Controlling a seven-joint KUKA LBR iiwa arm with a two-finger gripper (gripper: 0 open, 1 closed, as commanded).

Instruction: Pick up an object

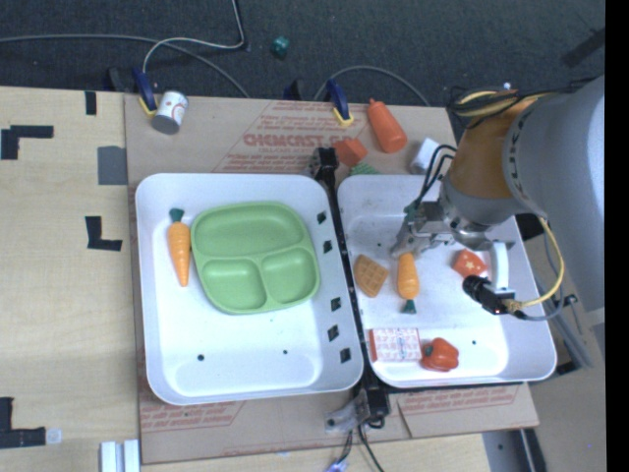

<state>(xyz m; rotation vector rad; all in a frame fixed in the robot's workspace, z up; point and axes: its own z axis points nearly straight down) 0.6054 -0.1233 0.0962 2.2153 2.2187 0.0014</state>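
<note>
Two bins (157, 362), three carrots (179, 249), one plate (256, 257)

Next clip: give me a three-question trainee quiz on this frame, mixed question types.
1. True or false: the green divided plate sits in the right bin.
2. Which item lies beside the plate in the left bin? A) waffle B) carrot C) red pepper
3. Fill in: the claw hovers just above a small ____ in the right bin.

Key: 1 false; 2 B, the carrot; 3 carrot.

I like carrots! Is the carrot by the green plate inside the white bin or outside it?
Inside. The carrot lies flat on the left bin's floor, within its rim, beside the green plate's left edge, leafy end toward the far side.
</note>
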